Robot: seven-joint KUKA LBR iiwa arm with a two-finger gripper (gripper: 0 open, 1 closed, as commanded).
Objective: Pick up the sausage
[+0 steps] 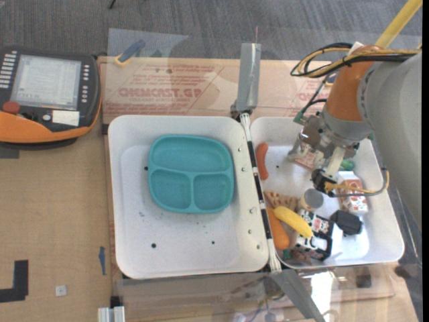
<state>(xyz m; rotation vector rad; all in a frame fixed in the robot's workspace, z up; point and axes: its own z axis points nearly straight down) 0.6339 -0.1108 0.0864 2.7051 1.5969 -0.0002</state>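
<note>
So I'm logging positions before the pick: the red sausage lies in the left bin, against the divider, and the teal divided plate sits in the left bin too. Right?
Not quite. The camera view shows the red sausage in the right white bin, near the divider at that bin's left edge. The teal divided plastic plate does sit in the left white bin.
</note>
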